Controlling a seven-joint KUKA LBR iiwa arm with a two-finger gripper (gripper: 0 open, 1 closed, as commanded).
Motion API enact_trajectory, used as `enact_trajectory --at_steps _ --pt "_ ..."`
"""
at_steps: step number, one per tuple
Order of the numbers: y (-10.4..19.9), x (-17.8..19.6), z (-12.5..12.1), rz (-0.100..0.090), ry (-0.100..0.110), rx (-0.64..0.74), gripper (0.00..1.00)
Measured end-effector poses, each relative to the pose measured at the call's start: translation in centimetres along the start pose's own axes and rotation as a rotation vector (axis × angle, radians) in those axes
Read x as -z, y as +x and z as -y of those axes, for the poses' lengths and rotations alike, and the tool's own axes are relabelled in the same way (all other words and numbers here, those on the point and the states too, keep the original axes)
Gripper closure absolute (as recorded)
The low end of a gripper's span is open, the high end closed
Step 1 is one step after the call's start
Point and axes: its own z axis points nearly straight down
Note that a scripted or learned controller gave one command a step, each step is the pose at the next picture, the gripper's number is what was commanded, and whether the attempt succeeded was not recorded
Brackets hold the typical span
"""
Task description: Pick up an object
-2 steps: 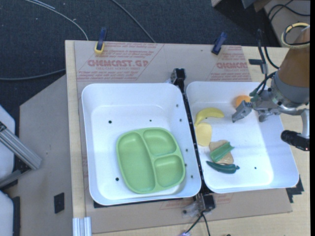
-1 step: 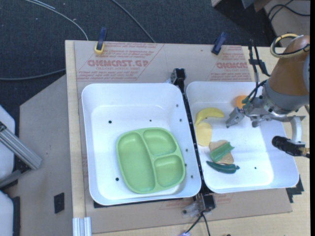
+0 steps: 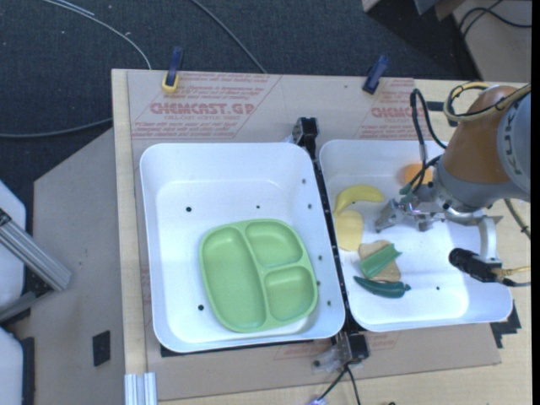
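I see gripper low in right bin, fingers' state I cannot tell. Yellow banana just left of it; green pepper nearer front. Green divided plate in left bin.

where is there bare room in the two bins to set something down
The left bin has a bare floor strip along its far wall, above the green divided plate, and a narrower strip down its left side. In the right bin, the near right corner is bare. Its left half is crowded: yellow pieces, a tan slice, green pieces and the gripper.
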Motion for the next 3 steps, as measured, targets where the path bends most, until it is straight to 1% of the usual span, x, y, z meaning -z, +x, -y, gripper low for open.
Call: enact_trajectory --at_steps 1,2,3 --pt "0.0 1.4 -0.2 0.002 -0.008 -0.001 1.0" --pt "-0.1 7.7 0.3 0.005 -0.015 0.001 1.0" --pt "-0.1 12.2 0.2 0.005 -0.014 0.002 1.0"
